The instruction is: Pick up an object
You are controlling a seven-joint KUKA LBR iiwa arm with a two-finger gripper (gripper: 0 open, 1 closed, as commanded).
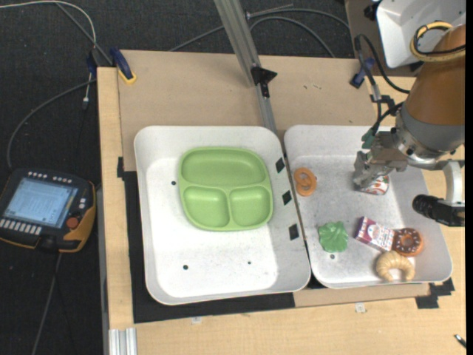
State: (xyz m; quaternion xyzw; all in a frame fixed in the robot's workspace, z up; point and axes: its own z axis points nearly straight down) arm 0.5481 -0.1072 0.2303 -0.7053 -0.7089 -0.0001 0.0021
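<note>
Camera view is showing the tool [372, 170] hanging low in the right bin [325, 143], over a small red-and-white object [376, 186] (its grip state is unclear). A steady, centred descent is looking wise before closing.

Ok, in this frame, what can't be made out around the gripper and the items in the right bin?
- Gripper, camera view: its body covers the fingertips, so open or shut is unclear.
- Red-and-white item: mostly hidden under the gripper; identity and any grasp unclear.
- Small carton: print too small to read.
- Arm: cut off by the right and top edges.
</note>
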